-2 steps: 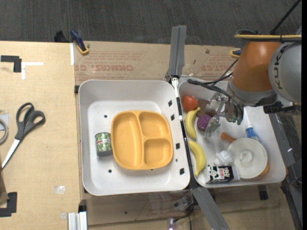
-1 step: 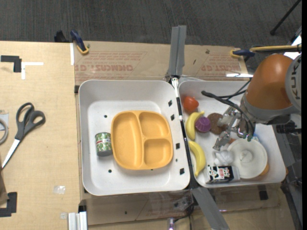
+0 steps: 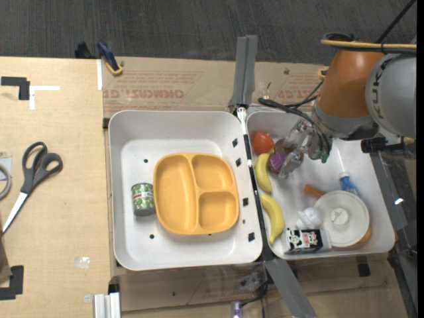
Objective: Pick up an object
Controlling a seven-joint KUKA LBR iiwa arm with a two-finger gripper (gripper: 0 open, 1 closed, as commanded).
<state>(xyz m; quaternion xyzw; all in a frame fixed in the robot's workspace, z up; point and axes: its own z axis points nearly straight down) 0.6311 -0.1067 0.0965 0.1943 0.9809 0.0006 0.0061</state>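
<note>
two shallow white bins are seen side by side on the bench. in the left bin (image 3: 126, 244) a yellow divided plate (image 3: 196, 193) with three compartments is laid near the middle, and nothing is seen inside its compartments; a small green-labelled can (image 3: 142, 199) is placed just beside the plate's left edge, on its side. the right bin (image 3: 381, 244) is more crowded: a red tomato-like ball (image 3: 262, 142) is found near its upper left corner, two bananas (image 3: 264, 173) (image 3: 273, 218) are lined along its left wall, one below the other, and a small orange piece (image 3: 313, 191) lies near the middle. a white round lidded cup (image 3: 341, 218) is set over an orange rim at the lower right, with a crumpled white item (image 3: 308, 217) just beside it and a black-and-white carton (image 3: 305, 240) at the bottom edge. a small blue-capped item (image 3: 346, 183) lies near the right wall. the gripper (image 3: 296, 152) is lowered into the upper part of the right bin, and a purple object (image 3: 281, 159) is seen at its tips; whether it is actually clamped between the fingers cannot be told, nor how far they are parted. scissors (image 3: 32, 174) are left on the bench well apart, to the left.
</note>
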